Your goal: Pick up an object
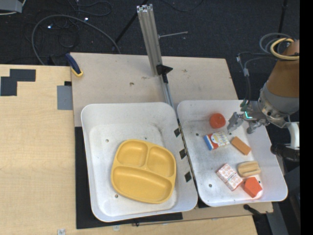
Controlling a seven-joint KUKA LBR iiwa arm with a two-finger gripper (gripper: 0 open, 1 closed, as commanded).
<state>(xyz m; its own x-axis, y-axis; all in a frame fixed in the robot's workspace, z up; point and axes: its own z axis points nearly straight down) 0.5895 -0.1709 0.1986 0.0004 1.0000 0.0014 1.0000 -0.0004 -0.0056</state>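
1. The gripper point(243, 123) hangs over the far right part of the right bin point(195, 116), its two fingers apart with open space between them; nothing sits between the fingers.
2. Taking the red ball point(217, 120) as landmark: the gripper is just to its right, apart from it, and I cannot tell how high above the bin floor it is.
3. Just below the red ball lies a small white, red and blue carton point(215, 141); below and to the right of the ball lies an orange block point(240, 145), near the carton.
4. Further below the ball, toward the bin's near right corner, sit a tan bread-like piece point(248, 169), a red-and-white patterned packet point(229, 176) and a red block point(253, 186), close together.
5. Left of the ball the right bin's floor is bare white up to its left rim.
6. Well to the left of the ball, the left bin point(98, 116) holds a yellow divided tray point(144, 171).
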